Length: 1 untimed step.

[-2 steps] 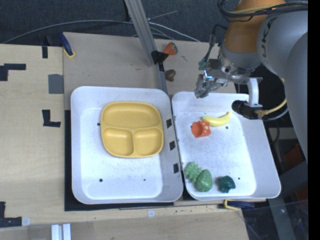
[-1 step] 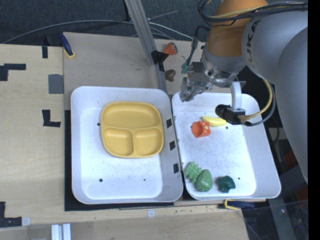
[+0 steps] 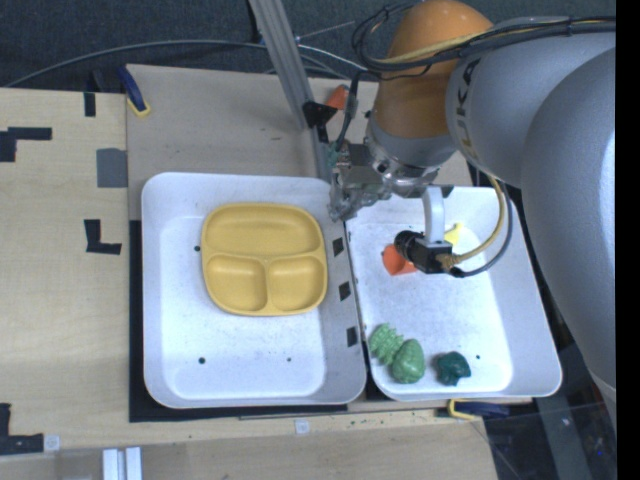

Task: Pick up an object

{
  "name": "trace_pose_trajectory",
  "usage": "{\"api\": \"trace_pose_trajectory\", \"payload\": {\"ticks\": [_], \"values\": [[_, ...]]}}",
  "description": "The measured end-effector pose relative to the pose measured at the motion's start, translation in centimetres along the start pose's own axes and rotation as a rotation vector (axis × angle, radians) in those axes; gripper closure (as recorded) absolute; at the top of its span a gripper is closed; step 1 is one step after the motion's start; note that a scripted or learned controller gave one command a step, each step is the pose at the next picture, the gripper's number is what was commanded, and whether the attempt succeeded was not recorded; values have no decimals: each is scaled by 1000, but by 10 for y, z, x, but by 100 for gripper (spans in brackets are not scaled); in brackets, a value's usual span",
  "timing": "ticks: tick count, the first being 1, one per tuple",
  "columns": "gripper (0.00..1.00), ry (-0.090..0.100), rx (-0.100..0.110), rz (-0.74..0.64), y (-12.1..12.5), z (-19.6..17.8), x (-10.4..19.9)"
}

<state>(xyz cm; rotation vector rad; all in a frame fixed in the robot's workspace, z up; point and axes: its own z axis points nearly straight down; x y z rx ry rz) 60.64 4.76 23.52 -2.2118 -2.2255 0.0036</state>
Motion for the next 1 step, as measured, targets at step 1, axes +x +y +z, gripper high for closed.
{"api": "trace_pose_trajectory", "payload": {"ticks": [1], "values": [[100,-1,-1,0,-2,6,45]]}}
